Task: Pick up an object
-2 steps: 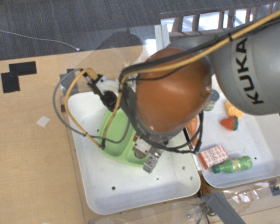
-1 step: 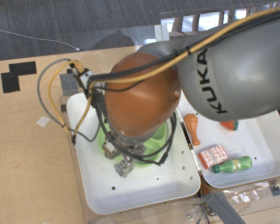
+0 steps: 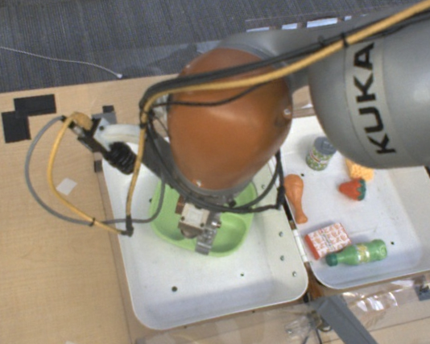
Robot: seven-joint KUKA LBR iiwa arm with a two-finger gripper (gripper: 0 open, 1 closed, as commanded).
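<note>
Looking down on the bench, the right bin (image 3: 425, 254) has most of the stuff: an orange drumstick-shaped toy (image 3: 294, 196) against its left wall, a small can (image 3: 320, 153) near the top, a red and orange toy (image 3: 354, 187) right of centre, a red checkered packet (image 3: 327, 239) and a green bottle (image 3: 358, 253) lying on its side just below that packet, close to the near rim. The left bin (image 3: 218, 289) holds a green bowl (image 3: 229, 234) in its upper half, and the lower half of that bin is bare white floor, so there's room there. The arm (image 3: 374, 99) comes in from the right and covers the top of both bins, with its orange band (image 3: 222, 117) sitting big in the middle of the frame, hiding the far rims. Yellow and grey cables (image 3: 53, 182) loop out to the left over the wooden bench (image 3: 43, 318). The gripper (image 3: 198, 229) points down into the green bowl, right over its middle. Can't tell from this angle whether the jaws are wide or closed, and I can't make out anything between them.
</note>
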